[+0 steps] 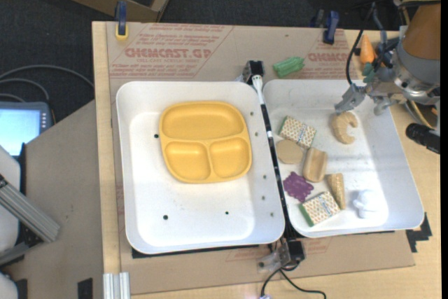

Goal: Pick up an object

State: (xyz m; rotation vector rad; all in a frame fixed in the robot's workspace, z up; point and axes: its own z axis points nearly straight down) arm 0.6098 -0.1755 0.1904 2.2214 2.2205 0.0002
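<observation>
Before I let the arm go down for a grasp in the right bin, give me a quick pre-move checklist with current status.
1. Gripper over the right bin: ok.
2. Target nearby: tan curved piece lies just below the gripper: ok.
3. Piece isolated from the patterned block: ok.
4. Something already held: cannot tell.
5. Yellow divided tray in the left bin, away from the arm's path: ok.

The arm [420, 45] is cut off at the right edge.
</observation>
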